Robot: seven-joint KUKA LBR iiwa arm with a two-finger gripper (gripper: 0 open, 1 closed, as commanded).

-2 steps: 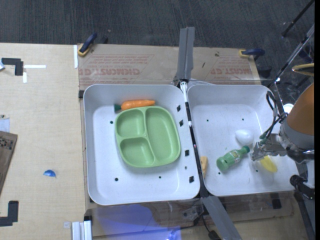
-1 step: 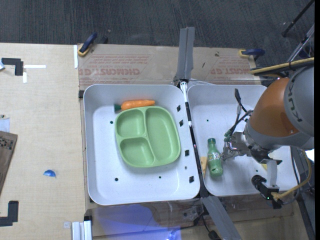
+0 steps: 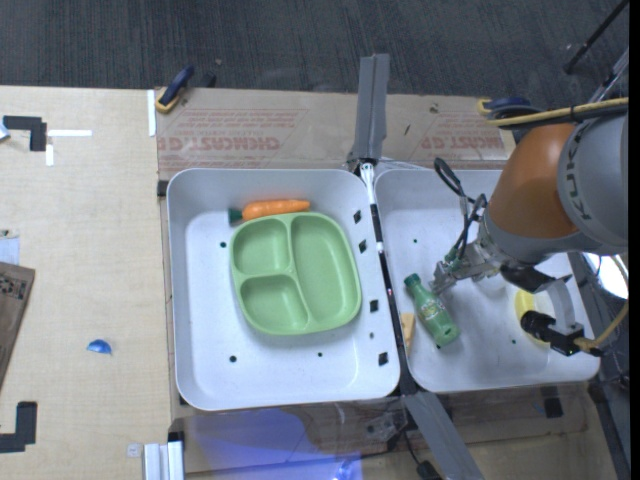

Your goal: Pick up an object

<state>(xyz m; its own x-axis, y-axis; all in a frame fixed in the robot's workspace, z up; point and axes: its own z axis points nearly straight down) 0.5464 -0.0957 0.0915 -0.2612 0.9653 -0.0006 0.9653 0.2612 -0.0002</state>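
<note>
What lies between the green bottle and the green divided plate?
In the camera view, the bins' adjoining white walls separate the green bottle from the green divided plate; a small yellowish piece lies beside the bottle.

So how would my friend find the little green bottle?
Look in the right white bin, the one the grey arm reaches into. Near its left wall lies a small green bottle on its side, just below the gripper. It's see-through green with a label.

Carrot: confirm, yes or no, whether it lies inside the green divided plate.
No: the carrot lies on the left bin's floor, just beyond the green plate's far rim.
</note>
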